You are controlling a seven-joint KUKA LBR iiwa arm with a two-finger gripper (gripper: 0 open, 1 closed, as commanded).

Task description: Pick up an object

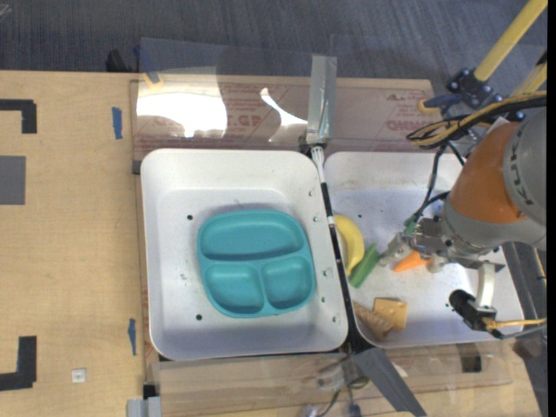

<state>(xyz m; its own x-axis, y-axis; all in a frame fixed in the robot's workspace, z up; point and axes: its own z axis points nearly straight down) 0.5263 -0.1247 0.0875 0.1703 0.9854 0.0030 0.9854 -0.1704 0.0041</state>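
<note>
Gripper (pixel 415 248): low inside the right bin (pixel 382 185), fingers around a small orange carrot-like piece (pixel 407 264), which shows between them; grey arm (pixel 499 202) with orange band reaching in from the right; green stick-shaped piece (pixel 363 266) just left of the gripper, lying beside a yellow banana (pixel 350 238) against the bin's left wall; tan wedge-shaped item (pixel 384 314) below and left of the gripper; left bin (pixel 174 189) holding a teal divided plate (pixel 255 262).
</note>
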